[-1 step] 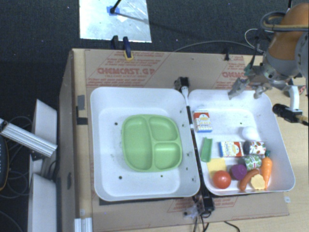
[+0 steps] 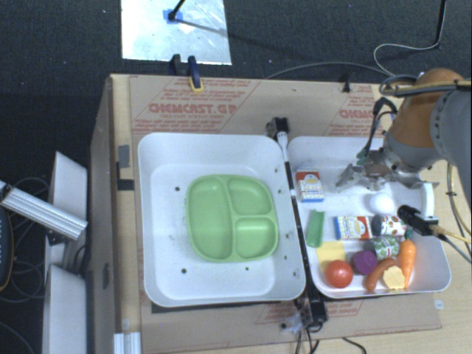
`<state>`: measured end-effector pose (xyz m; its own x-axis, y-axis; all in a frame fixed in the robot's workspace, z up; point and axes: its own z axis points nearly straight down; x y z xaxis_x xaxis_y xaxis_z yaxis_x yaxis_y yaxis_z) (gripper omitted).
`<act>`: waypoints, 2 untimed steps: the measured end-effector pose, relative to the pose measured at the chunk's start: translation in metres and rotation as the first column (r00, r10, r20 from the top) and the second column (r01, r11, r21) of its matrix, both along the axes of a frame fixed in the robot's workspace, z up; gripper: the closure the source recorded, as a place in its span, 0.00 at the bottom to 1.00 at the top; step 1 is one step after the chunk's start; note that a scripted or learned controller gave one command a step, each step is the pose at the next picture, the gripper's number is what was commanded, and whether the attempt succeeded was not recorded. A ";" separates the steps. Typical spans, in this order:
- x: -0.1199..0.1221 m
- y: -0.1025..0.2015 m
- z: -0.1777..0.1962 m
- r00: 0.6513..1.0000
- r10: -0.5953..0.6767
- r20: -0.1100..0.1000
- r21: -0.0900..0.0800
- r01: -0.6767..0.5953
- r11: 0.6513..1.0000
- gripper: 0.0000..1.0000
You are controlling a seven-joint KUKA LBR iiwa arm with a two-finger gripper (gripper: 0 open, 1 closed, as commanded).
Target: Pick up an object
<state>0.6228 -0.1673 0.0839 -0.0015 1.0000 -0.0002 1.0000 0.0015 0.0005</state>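
My gripper hangs over the back part of the right bin, below the grey arm with its orange band. Just in front of it lies a white egg-shaped thing. A small red and white box lies to its left, near the bin's left wall. Further forward are a green stick, a small carton, a can, a yellow block, a tomato, a purple thing and a carrot. Nothing shows in the gripper.
The left bin holds a green divided plate. A black divider runs between the two bins. The toy food crowds the front half of the right bin.
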 end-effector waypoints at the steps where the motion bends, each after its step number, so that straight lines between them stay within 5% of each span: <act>1: 0.045 0.001 0.002 1.000 0.003 0.004 -0.001 -0.003 1.000 0.00; 2: -0.024 0.021 0.001 1.000 0.000 0.001 0.000 0.000 1.000 0.00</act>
